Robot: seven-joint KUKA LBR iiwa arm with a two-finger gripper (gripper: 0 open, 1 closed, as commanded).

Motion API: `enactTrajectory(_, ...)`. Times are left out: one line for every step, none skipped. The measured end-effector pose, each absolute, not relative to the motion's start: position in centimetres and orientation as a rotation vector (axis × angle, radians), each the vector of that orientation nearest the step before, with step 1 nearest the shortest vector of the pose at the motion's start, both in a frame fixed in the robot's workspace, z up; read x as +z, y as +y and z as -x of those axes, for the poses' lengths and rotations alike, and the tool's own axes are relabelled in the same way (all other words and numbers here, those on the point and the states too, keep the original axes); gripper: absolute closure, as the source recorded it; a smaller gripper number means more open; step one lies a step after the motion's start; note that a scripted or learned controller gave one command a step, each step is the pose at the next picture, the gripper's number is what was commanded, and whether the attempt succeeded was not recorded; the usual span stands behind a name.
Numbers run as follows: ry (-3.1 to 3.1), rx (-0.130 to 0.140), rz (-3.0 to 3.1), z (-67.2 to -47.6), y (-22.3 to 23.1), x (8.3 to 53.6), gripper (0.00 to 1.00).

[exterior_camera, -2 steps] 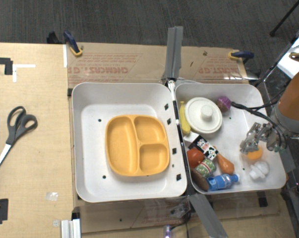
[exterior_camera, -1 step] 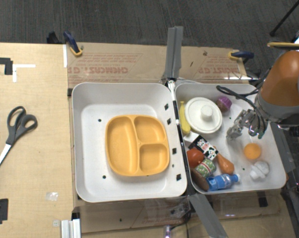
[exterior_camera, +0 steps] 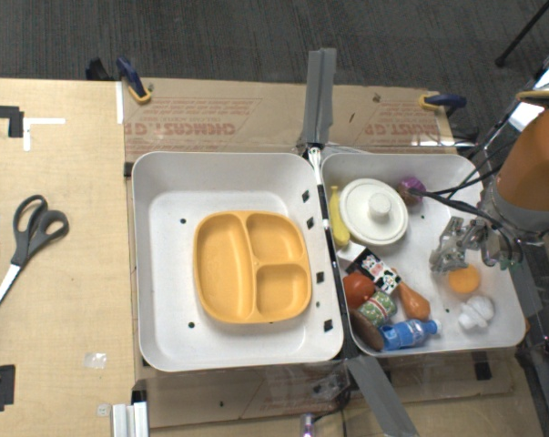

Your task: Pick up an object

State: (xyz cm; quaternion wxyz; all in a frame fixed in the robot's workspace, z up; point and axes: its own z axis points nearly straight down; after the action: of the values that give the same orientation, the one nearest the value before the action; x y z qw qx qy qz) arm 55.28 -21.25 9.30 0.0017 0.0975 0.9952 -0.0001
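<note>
My gripper (exterior_camera: 449,259) hangs in the right bin (exterior_camera: 438,169), over bare floor near its right side, and stands open with nothing between its fingers. An orange ball (exterior_camera: 464,280) lies just below and to the right of it, and a small white object (exterior_camera: 475,313) sits in front of that. Left of the gripper are a white lidded bowl (exterior_camera: 374,210), a yellow banana (exterior_camera: 337,220) and a purple item (exterior_camera: 411,188). Near the front lie a black-and-white carton (exterior_camera: 379,269), a red tomato (exterior_camera: 357,289), a carrot (exterior_camera: 413,301), a green can (exterior_camera: 376,309) and a blue bottle (exterior_camera: 409,333).
The left bin (exterior_camera: 165,244) holds a yellow divided plate (exterior_camera: 252,266). A raised divider (exterior_camera: 324,244) separates the two bins. Scissors (exterior_camera: 28,235) lie on the wooden bench at far left. Cables (exterior_camera: 456,189) run across the right bin's back corner towards the arm (exterior_camera: 529,176).
</note>
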Motion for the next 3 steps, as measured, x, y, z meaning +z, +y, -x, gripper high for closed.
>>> enactTrajectory(3.124, 0.0, 0.301, -52.9, -22.1, 9.3, 1.0)
enactTrajectory(3.139, 0.001, -0.106, -48.9, -15.5, 9.2, 1.0)
enactTrajectory(3.123, -0.006, -0.107, -49.3, -15.6, 9.6, 0.0)
